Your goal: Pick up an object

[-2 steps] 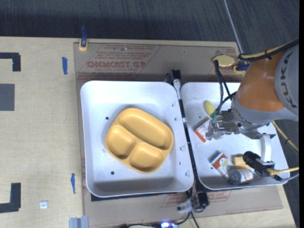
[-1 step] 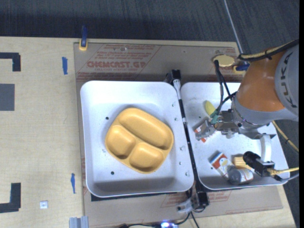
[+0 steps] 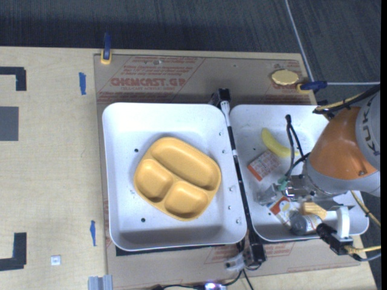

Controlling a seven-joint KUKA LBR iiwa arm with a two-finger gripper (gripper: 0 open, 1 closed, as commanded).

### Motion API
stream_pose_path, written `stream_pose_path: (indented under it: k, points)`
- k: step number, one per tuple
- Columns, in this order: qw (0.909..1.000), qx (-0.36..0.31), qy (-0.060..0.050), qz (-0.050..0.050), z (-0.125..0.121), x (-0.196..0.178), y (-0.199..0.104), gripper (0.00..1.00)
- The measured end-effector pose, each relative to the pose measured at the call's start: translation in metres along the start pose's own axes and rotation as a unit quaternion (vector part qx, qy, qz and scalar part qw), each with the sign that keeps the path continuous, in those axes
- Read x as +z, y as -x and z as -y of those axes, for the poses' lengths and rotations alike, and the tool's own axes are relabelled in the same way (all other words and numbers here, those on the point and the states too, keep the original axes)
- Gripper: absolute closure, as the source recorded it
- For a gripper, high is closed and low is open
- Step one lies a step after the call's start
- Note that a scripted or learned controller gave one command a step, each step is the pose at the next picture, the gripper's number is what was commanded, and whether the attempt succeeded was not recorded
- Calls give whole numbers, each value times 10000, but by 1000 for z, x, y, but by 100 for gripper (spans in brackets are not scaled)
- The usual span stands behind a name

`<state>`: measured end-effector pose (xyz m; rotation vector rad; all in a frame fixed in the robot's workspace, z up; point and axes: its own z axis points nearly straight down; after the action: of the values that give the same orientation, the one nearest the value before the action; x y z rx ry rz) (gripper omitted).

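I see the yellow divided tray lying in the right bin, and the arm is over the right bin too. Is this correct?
Not quite. The camera view shows the yellow divided tray in the left bin, not the right one. The rest holds: the arm is over the right bin, among the small items there.

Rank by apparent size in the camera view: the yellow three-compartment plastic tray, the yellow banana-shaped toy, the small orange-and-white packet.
1. Yellow three-compartment plastic tray, by far the largest.
2. and 3. Yellow banana-shaped toy and small orange-and-white packet: too alike to rank.
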<state>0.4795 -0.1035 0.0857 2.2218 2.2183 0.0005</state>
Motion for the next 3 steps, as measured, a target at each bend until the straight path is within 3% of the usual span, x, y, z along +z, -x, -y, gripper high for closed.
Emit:
stream_pose_path:
  k: [1, 2, 3]
  points:
    - [10000, -2, 33, 9, -2, -11, 0, 100]
    - [10000, -1, 32, 8, -2, -11, 0, 0]
    - [10000, -3, 4, 1, 0, 0, -10, 0]
